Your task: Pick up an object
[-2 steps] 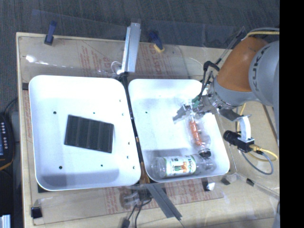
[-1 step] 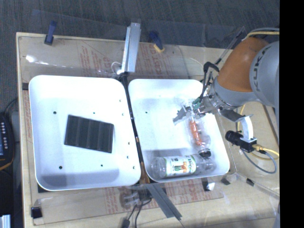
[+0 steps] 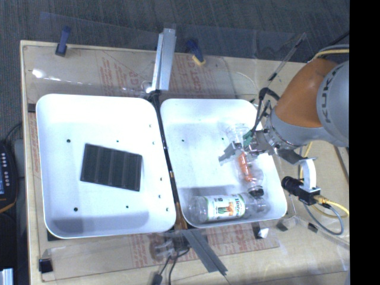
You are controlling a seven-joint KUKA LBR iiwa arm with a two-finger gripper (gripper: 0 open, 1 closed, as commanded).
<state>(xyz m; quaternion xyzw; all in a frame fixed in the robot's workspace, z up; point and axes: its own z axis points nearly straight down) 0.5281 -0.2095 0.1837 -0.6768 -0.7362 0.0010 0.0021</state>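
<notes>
Dark carpet surrounds a pale wooden desk [image 3: 35,64] bearing two shallow white plastic bins, with the arm reaching in at the frame's right.

Largest first: the grey arm with its orange band [image 3: 309,103] lowers over the right bin [image 3: 190,120]; the left bin [image 3: 53,117] holds one flat black ribbed rectangular pad [image 3: 111,167]. One clear plastic bottle with a green-and-orange label [image 3: 228,207] lies on its side at the right bin's lower edge; one smaller clear bottle with orange contents [image 3: 247,168] lies just under the hand [image 3: 240,147]. Whether the hand is released or clenched, I cannot tell. It looks like the approach step; next, probably, a clean closure on the small bottle.
</notes>
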